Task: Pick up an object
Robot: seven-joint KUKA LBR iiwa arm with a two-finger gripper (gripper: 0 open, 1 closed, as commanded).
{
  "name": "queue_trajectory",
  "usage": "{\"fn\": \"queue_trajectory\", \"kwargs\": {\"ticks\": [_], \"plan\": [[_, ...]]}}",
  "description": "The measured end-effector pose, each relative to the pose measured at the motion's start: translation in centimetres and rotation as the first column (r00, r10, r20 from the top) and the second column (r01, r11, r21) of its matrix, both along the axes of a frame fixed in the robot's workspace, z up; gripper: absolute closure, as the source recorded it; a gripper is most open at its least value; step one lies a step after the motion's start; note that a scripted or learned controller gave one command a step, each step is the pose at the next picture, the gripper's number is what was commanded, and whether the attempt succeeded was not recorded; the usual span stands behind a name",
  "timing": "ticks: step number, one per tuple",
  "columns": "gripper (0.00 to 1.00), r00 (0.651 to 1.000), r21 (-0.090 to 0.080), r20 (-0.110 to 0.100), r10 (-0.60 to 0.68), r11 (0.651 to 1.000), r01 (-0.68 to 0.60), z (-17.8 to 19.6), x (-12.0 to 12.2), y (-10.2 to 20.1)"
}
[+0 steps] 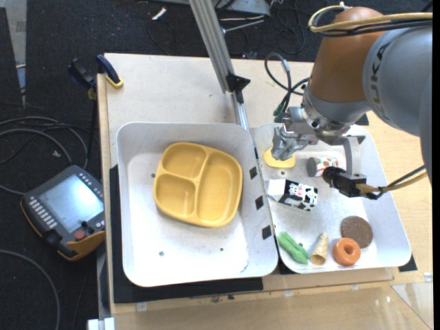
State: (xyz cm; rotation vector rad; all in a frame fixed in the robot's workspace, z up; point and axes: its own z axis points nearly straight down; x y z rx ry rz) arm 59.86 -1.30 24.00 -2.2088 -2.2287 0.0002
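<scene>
My gripper (282, 148) hangs low over the far left corner of the right bin (385, 205), directly above a small flat yellow piece (278, 161) whose edge shows beneath it. Whether it touches that piece I cannot tell. Just in front of it lies a black-and-white cow-patterned box (300, 194). Near the bin's front edge are a green pea pod (293, 247), a waffle cone (320, 249), an orange donut (346, 251) and a brown cookie (357, 230). A small grey and red-white item (323, 163) sits to the right of the gripper, partly hidden by the arm.
The left bin (130, 184) holds a yellow divided plate (198, 183). A slanted metal pole (214, 40) rises behind the bins. A black cable end (344, 181) hangs from the arm over the right bin. A teach pendant (65, 212) lies off the bench on the left.
</scene>
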Motion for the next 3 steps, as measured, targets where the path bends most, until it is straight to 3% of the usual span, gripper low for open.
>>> {"fn": "queue_trajectory", "kwargs": {"ticks": [2,3], "plan": [[1.00,1.000,-0.001,0.001,-0.001,1.000,0.001,0.3,-3.0,10.2],[0.00,1.000,-0.002,0.002,-0.008,1.000,0.008,0.4,-2.9,9.8]]}}
